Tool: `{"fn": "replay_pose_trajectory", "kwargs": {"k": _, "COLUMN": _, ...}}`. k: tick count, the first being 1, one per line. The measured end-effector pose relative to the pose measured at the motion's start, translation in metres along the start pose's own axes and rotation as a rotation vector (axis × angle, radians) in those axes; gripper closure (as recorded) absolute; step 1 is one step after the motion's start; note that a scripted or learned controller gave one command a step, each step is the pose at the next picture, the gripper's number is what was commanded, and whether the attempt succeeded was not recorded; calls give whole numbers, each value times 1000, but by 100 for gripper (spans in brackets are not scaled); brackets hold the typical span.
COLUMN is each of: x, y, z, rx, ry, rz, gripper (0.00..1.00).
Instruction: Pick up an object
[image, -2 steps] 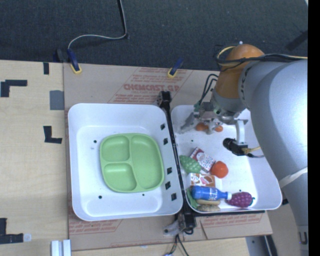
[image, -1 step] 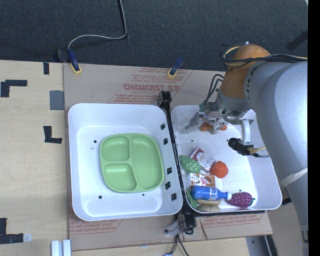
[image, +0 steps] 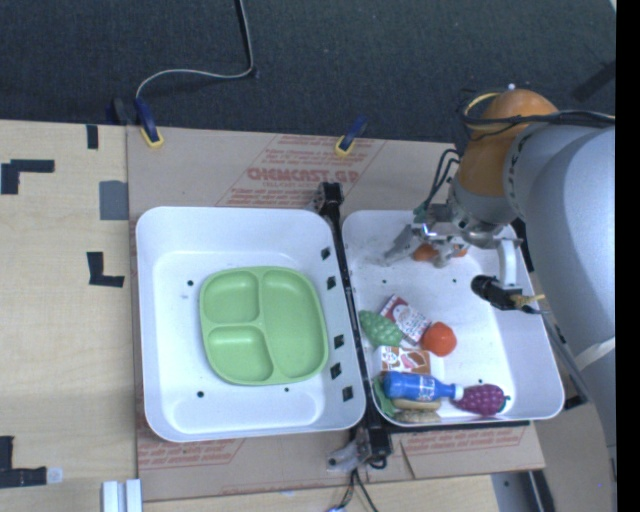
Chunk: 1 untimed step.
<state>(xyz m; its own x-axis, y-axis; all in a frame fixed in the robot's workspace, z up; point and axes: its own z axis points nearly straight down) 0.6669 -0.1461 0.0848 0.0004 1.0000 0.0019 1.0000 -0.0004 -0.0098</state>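
— Orange tomato (image: 439, 339), centre of right bin (image: 520, 350): looks light, smooth, round, likely slippery. Best pinched across the middle.
— And the gripper (image: 430, 245)?
— Upper right of frame, beside something small and orange (image: 426, 253); can't tell whether grasped.

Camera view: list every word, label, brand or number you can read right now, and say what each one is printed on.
"CHEMCAST GP", in red, on the brown protective sheet under the bins, repeated in fainter rows.
Red and white packet in the right bin: printing too small to read.
Blue bottle: label blurred, unreadable.
Small carton beside the packet: markings unreadable.
Green tray in the left bin: no text.
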Motion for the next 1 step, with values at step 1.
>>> {"fn": "replay_pose_trajectory", "kwargs": {"k": 1, "x": -37, "y": 1, "z": -1, "rx": -7, "ry": -3, "rz": -1, "gripper": 0}}
